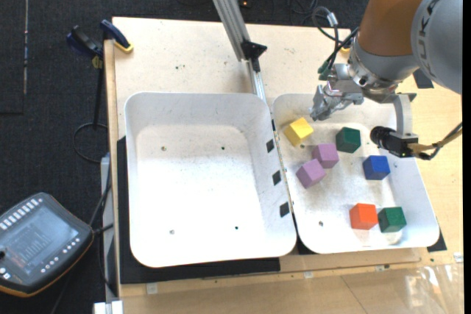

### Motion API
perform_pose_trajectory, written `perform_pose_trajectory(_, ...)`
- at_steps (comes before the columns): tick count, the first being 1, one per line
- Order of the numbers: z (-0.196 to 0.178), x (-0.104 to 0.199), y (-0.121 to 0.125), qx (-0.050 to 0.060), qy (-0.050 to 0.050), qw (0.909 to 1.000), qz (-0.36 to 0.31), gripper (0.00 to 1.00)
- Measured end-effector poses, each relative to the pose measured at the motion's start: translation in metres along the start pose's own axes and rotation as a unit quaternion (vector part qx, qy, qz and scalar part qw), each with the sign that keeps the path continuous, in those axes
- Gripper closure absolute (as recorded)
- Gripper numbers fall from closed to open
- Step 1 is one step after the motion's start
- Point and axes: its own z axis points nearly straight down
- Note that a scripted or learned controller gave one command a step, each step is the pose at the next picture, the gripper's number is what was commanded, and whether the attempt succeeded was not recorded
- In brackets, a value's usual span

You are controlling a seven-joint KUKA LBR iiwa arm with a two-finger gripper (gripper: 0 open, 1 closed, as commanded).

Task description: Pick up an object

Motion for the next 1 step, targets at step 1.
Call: perform_pose_trajectory(1,0.0022,0.0464,0.0172,-0.002,-0.001,1.0,0.0,1.0)
